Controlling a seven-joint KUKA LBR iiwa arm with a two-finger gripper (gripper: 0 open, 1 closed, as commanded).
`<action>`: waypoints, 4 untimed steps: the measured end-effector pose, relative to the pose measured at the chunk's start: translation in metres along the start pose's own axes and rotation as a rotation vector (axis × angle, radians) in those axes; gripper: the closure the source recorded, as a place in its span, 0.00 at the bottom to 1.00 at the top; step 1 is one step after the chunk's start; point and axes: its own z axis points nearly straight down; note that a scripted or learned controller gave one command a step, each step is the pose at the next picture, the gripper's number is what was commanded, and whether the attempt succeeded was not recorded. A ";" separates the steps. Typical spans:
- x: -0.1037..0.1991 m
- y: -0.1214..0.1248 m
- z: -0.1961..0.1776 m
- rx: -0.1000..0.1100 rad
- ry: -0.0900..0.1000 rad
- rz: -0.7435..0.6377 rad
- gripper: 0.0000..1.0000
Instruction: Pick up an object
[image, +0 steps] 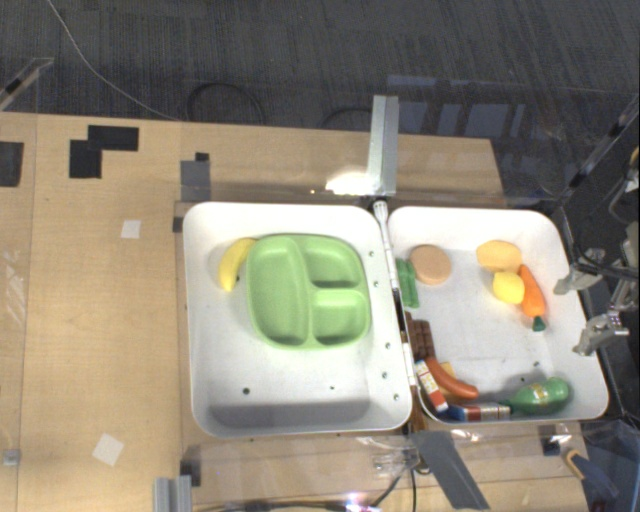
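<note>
Gripper (583, 312) sits at far right, over the R rim of the R bin (470, 330). Its two grey fingers (573, 280) stand apart w/ nothing between them, so it's open and holding nothing. It hangs just right of the carrot and isn't touching any item.

R bin contents:
- Tan disc (432, 264) at top left, w/ a green strip (408, 282) just beside it along the L wall.
- Yellow lump (498, 254) at top right, w/ a lemon (509, 288) just below it. They look to be touching.
- Carrot (532, 293) lies slantwise against the lemon's right side, green tip pointing down.
- Brown bar (421, 340) lies by the L wall, lower down.
- Sausage (452, 381), red-orange, curves along the bottom left corner.
- Green bottle (540, 395) lies on its side at the bottom right.
- A small pen-like thing (480, 411) lies between sausage and bottle. Too small to say more.

L bin (200, 400) holds a green tray (305, 290) w/ three compartments, roughly centred. A banana (228, 265) is tucked against the tray's L edge.

Both bins sit side by side on the bench (90, 350), rims touching.
</note>
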 end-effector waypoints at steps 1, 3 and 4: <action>-0.040 0.003 0.143 -0.006 0.007 -0.245 0.00; -0.078 0.044 0.178 0.000 -0.007 -0.303 0.00; -0.006 0.001 0.160 0.002 -0.012 -0.355 0.00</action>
